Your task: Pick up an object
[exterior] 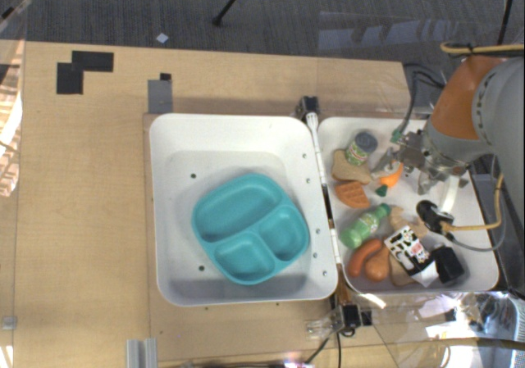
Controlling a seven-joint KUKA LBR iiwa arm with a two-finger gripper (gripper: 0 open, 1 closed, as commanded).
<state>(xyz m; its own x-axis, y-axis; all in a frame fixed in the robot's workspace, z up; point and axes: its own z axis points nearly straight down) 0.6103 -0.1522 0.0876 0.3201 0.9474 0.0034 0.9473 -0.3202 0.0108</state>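
Legible text: none. Black-and-white patterned carton [408, 247], right bin [484, 219]: print too small to read. Small jar [359, 147] label: blurred, unreadable. Black markers on worktop [82, 194]: no characters.

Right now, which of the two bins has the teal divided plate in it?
The left bin, the one farther from the arm. It holds the teal plate, while the right bin holds a jumble of toy food.

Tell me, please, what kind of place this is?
Probably a robotics lab bench set up for grasping trials. A grey arm with an orange band reaches over two white bins: the right bin holds toy food such as a green bottle, and the left bin holds a teal divided plate.
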